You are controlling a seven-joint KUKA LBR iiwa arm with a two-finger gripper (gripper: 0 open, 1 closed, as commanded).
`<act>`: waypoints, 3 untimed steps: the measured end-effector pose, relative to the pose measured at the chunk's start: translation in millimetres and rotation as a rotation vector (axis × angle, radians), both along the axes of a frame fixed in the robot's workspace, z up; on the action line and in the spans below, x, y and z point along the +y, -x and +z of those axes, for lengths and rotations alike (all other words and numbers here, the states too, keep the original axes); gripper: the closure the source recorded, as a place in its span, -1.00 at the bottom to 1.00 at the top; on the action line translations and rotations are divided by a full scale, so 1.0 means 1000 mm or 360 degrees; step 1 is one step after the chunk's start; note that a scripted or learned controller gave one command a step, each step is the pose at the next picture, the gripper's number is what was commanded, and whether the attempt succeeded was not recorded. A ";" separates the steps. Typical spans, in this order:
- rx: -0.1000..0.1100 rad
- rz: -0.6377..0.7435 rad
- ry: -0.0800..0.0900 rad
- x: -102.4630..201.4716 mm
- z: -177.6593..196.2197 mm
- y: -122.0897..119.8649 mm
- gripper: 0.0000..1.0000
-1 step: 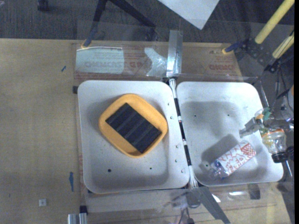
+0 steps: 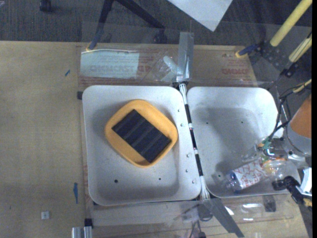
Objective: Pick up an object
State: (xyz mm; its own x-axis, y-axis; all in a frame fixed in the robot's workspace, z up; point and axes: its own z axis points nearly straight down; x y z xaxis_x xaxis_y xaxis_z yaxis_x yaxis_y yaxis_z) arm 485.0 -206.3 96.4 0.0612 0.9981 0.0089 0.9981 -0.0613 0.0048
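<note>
Camera view shows my fingers (image 2: pixel 270 155) low in the right bin (image 2: pixel 233 103), whether spread or closed I cannot tell, near a crumpled bottle (image 2: pixel 247 175) by its front wall, likely light, crinkly and slippery, best pinched across its middle.

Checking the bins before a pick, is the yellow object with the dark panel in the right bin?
No, the yellow object lies in the left bin.

Yellow dish (image 2: pixel 141 133) left bin (image 2: pixel 99 182), bottle (image 2: pixel 247 175) right.
</note>
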 end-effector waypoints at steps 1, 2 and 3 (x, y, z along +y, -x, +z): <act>-0.0026 -0.0034 0.0026 0.044 -0.002 -0.001 -1.00; -0.0058 -0.0034 0.0055 0.086 -0.001 -0.020 -1.00; -0.0058 -0.0041 0.0055 0.084 0.008 -0.019 1.00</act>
